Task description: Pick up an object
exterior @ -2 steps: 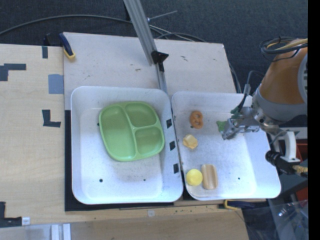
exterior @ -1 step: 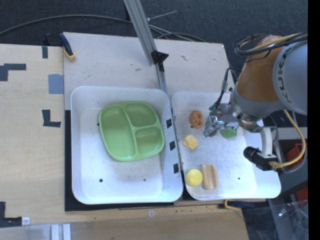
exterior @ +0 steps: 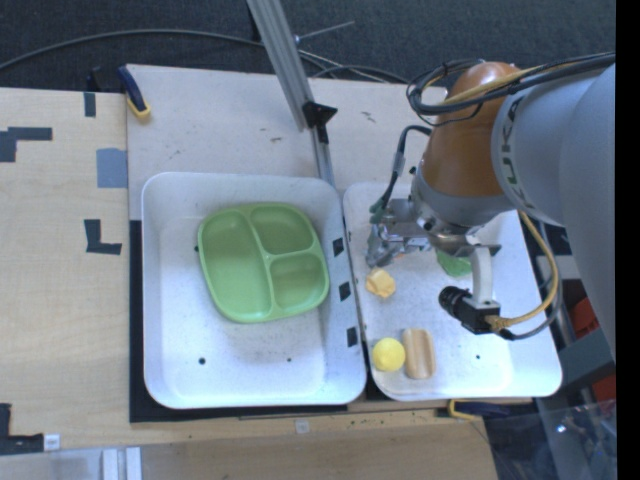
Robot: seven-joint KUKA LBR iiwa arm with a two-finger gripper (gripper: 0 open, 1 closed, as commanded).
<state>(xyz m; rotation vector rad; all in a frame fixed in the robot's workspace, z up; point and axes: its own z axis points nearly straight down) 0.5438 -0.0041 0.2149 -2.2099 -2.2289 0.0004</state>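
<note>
In the right bin (exterior: 520,368), my gripper (exterior: 383,251) points down near the bin's left wall, with the orange-banded wrist above it. A small yellow chunk (exterior: 380,286) lies just below the fingertips, apart from them. A yellow ball (exterior: 388,354) and a tan bread-like roll (exterior: 418,353) lie side by side near the bin's front. A green item (exterior: 453,262) peeks out from under the wrist, mostly hidden by the arm.
The left bin (exterior: 170,368) holds a green divided plate (exterior: 264,262). A grey metal pole (exterior: 283,48) slants in from the top to the wall between the bins. A black cable fitting (exterior: 468,310) hangs off the arm over the right bin.
</note>
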